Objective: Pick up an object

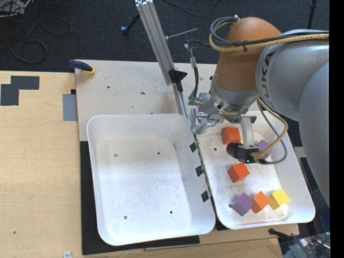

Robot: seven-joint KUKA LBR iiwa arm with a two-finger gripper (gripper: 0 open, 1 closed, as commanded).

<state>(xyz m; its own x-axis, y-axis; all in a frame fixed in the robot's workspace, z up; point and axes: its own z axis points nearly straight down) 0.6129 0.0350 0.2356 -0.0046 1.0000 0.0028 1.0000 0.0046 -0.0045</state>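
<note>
— How many things are lying in the right-hand shallow white bin (285, 179)?
— Six: three orange cubes (238, 172), two purple cubes (242, 203) and one yellow cube (279, 198).
— And the two-finger gripper (203, 121)?
— It is hovering at that bin's upper left corner; open or closed, I cannot tell.

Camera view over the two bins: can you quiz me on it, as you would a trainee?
1. True or false: the gripper holds the yellow block.
2. In the near row of three, which block sits between the yellow block and the purple block? A) orange B) green C) black
3. How many yellow blocks lie in the right bin of this view?
Key: 1 false; 2 A, the orange block; 3 one.
</note>
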